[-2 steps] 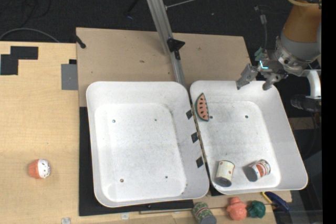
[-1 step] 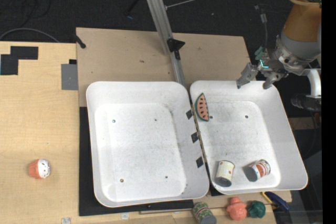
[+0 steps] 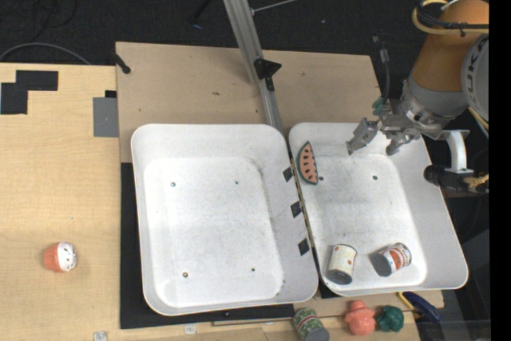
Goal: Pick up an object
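**Right bin: three candidates, gripper empty above the far edge**

Left to right. One round orange-and-white toy [image 3: 60, 257] sits on the bench outside the bins, well away from the arm, so skip it. The left bin [image 3: 152, 141] gives you nothing to aim at. In the right bin [image 3: 435, 208] you have three things: one watermelon slice [image 3: 307, 163] propped against the left wall, one white cup [image 3: 342, 263] and one red-and-white can [image 3: 392, 258], both tipped over near the front rim. The slice looks thin, stiff and light, awkward against the wall; take it across the flat faces. Cup and can probably roll, light and smooth; pinch across the body, not the ends. The gripper [image 3: 382, 136] hangs over the bin's far edge, fingers spread, nothing between them.
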Robot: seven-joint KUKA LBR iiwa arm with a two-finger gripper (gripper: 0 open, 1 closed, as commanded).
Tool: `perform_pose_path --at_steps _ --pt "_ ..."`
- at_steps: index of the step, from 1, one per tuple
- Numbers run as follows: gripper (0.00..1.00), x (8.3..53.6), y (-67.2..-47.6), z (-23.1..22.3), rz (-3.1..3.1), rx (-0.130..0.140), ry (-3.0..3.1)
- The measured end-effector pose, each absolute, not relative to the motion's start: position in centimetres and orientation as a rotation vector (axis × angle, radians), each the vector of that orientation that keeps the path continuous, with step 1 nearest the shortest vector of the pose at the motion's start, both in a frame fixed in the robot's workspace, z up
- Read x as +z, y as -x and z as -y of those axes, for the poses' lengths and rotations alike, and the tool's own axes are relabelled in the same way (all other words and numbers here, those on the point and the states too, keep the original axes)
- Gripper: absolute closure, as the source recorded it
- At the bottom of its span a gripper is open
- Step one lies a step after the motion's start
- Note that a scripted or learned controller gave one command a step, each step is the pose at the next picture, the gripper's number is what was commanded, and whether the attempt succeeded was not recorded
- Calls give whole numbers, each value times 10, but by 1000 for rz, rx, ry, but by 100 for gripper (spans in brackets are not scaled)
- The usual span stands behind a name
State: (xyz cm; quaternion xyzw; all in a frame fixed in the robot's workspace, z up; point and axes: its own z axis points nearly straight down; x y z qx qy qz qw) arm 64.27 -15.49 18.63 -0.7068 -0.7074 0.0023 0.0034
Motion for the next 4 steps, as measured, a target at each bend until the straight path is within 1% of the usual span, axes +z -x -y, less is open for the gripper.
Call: perform_pose_path --at_steps 1,2,3,4 --pt "0 135 -650 149 2220 6 2214" --pt "0 88 -650 147 2222 6 2214" --pt "100 101 -651 148 2224 2 2217" --pt "100 151 -646 144 2225 -3 2221"
